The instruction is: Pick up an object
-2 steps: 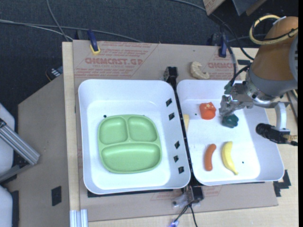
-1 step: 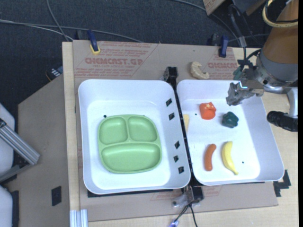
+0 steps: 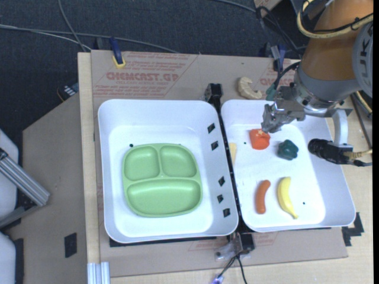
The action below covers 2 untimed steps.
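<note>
Printed lettering on the cardboard sheet under the bins

The flat brown cardboard sheet (image 3: 177, 76) covering the table carries faded red print along its far edge, behind the left shallow white plastic bin (image 3: 109, 158): the large line reads roughly "CHEMCAST GP", with smaller red lines above and below it that are too faint and small to make out. A further strip of small red print shows on the same cardboard at the near edge, just in front of the left bin, also unreadable. The orange-and-grey arm bears part of a dark letter at the right edge of the view, cut off and not legible.
</note>
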Available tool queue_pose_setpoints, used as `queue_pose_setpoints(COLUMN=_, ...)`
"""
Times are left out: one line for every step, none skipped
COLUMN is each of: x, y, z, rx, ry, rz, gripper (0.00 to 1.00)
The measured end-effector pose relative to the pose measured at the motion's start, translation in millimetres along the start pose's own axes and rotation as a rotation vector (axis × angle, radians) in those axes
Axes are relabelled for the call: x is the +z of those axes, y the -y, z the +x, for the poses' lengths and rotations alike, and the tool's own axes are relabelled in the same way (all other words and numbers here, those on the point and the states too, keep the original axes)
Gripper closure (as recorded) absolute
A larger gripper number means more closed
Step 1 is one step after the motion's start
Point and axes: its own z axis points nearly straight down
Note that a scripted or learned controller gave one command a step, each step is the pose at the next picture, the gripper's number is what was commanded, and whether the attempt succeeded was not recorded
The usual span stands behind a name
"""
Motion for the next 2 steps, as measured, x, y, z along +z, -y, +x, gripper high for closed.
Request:
queue_pose_setpoints(x=8, y=-6, z=56, rx=-0.002, ry=-0.001, rz=0.001, gripper=1.0)
queue_pose_setpoints(x=10, y=6, z=106, rx=-0.002, ry=-0.002, rz=0.002, gripper=1.0)
